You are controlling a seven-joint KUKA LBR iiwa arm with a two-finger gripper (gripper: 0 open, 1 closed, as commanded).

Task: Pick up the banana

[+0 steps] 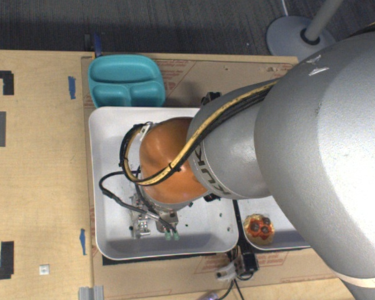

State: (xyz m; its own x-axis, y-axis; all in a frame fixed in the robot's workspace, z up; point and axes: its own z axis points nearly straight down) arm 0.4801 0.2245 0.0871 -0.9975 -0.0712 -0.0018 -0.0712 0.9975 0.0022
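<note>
No readable text, label or number anywhere; faint reddish print on the cardboard point(175, 74) illegible.

Smooth grey arm point(325, 142) with a soft satin sheen, looks like painted metal or hard plastic, and its orange band point(165, 167) is glossier, catching light. A yellow and black cable point(194, 136) runs rubbery across it. The left bin point(103, 167) is smooth white plastic, faintly shiny. At 12 o'clock from it sits a teal tray point(126, 80), moulded matt plastic. The tabletop point(37, 186) looks like pale, matt plywood or board.
</note>
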